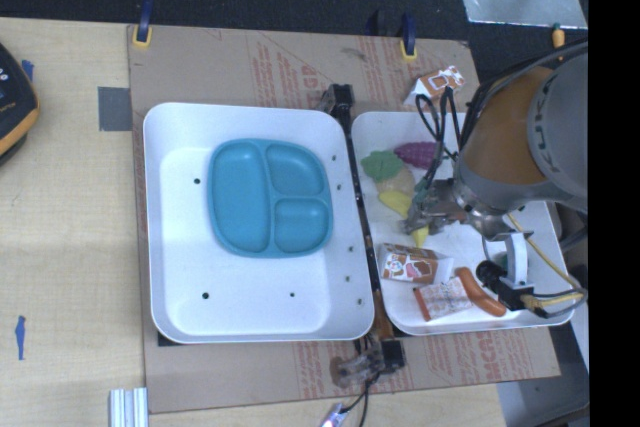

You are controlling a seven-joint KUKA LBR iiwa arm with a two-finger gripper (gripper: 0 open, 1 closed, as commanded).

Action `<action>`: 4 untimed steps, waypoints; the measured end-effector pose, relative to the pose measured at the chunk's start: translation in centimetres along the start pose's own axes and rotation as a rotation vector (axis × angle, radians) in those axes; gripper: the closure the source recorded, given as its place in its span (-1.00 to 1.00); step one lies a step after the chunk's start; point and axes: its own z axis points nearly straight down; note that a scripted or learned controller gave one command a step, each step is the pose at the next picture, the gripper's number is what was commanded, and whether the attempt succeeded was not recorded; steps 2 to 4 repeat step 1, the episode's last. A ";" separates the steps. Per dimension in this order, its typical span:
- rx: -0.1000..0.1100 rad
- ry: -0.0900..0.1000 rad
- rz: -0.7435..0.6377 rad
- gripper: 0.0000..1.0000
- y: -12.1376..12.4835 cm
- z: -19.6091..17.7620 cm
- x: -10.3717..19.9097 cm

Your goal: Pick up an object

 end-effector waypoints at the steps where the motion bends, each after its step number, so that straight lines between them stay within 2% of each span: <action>1: -0.002 0.004 0.003 1.00 4.6 -9.1 6.2; 4: -0.002 0.004 0.003 1.00 4.6 -9.1 6.2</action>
